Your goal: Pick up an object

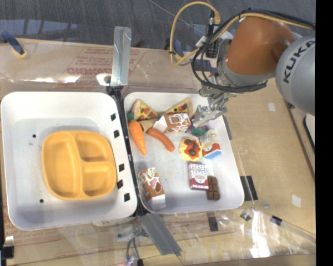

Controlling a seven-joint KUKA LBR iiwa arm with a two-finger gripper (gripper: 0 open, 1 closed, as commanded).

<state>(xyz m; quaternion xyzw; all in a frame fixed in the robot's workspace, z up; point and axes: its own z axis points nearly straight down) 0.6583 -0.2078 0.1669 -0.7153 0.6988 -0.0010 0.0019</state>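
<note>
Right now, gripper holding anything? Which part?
Cannot tell. The gripper sits low over the right bin, beside a small green item; no object is visibly between its fingers.

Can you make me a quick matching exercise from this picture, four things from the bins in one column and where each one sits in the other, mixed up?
Things:
1. yellow tray
2. carrot
3. chocolate bar
4. pizza slice

Places:
A. near the right bin's front right corner
B. in the left bin
C. at the right bin's back left corner
D. along the right bin's left side, just in front of the pizza slice

Pairs: 1-B, 2-D, 3-A, 4-C
</note>
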